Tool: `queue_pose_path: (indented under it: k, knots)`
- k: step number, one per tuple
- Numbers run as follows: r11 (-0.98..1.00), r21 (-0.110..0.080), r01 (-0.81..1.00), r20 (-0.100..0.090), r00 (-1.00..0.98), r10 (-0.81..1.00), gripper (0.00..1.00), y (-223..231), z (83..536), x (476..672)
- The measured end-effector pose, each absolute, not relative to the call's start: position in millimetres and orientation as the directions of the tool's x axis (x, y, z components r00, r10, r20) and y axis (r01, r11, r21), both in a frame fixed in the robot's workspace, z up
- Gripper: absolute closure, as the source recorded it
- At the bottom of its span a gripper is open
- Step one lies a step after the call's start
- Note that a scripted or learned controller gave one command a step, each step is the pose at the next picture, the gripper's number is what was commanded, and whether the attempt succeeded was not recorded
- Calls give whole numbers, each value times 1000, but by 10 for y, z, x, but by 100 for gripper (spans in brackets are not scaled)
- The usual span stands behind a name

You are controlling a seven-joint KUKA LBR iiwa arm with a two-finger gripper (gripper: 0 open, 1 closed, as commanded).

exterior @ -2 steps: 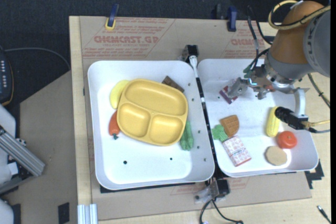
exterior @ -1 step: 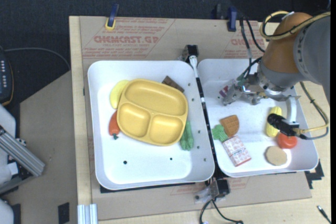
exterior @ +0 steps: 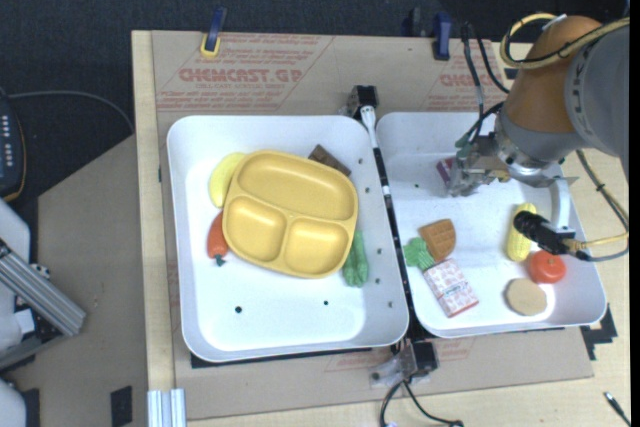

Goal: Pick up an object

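Observation:
My gripper (exterior: pixel 458 175) hangs low over the back part of the right bin (exterior: pixel 420 140), under the grey arm with its orange band (exterior: pixel 545 85). In front of it lie a brown toast-like piece (exterior: pixel 438 236), a small green piece (exterior: pixel 417 254) and a red-and-white packet (exterior: pixel 452 287). Toward the bin's right side are a yellow corn-like piece (exterior: pixel 520 237), a red tomato (exterior: pixel 546 267) and a tan round biscuit (exterior: pixel 526 297). None of these touches the gripper.
The left bin (exterior: pixel 270 325) holds a yellow divided plate (exterior: pixel 290 213), with a yellow fruit (exterior: pixel 224 177), a red-orange pepper (exterior: pixel 217 240), a green leafy piece (exterior: pixel 356 262) and a brown piece (exterior: pixel 328 158) around it. Cables (exterior: pixel 560 240) trail over the right bin's right side.

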State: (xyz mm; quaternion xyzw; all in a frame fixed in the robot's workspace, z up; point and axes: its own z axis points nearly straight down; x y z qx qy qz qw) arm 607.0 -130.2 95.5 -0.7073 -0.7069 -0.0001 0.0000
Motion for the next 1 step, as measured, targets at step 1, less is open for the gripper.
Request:
queue_pose_path:
  k: [1]
  knots:
    - [0,3,1000,-1,0,1000,100,-1279,1380,6057]
